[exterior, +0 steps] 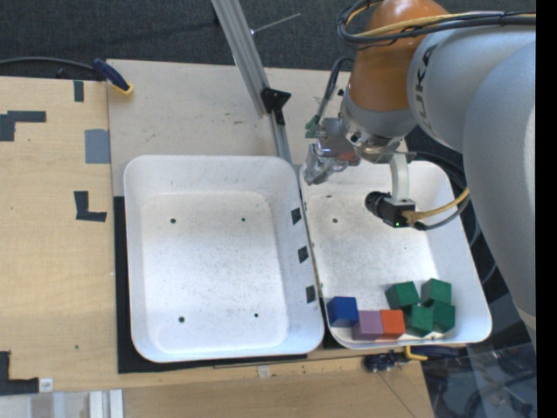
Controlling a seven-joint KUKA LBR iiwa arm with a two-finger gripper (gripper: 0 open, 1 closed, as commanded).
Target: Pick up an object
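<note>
Wooden bench point(52, 259) — two white bins point(209, 259); fingers point(318, 168) — grip state unclear.

Claw hovering at the right bin's far corner

The claw point(320, 165) is hanging over the right bin point(365, 242), while a blue block point(342, 310), purple block point(371, 323), orange block point(392, 322) and green blocks point(424, 306) are sitting clustered along its near edge.

Pale wooden bench point(52, 259) with grey tape marks point(97, 145), dark carpet floor point(104, 16), slanted metal pole point(239, 42)
</note>
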